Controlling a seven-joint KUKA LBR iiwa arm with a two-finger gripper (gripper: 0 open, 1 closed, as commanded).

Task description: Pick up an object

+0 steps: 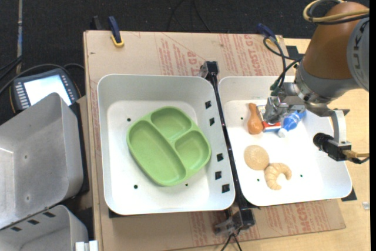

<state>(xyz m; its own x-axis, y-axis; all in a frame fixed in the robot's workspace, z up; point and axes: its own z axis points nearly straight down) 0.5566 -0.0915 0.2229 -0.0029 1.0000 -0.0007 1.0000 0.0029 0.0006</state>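
In the right bin (329, 185), my gripper (274, 112) hangs low over the back part. Just left of it lies an orange carrot-shaped piece (254, 119). A small red item (271, 124) sits right under the gripper, and a blue and white object (291, 121) lies at its right side. Whether the gripper touches any of them is hidden by its own body. Nearer the front lie a round tan biscuit (257, 157) and a croissant (278, 176).
The left bin (117, 97) holds a green divided plate (169, 145). A black divider with clips (218, 126) runs between the bins. The arm's orange and grey body (335, 56) looms over the right bin's back right corner. A grey box (35, 156) stands left of the bench.
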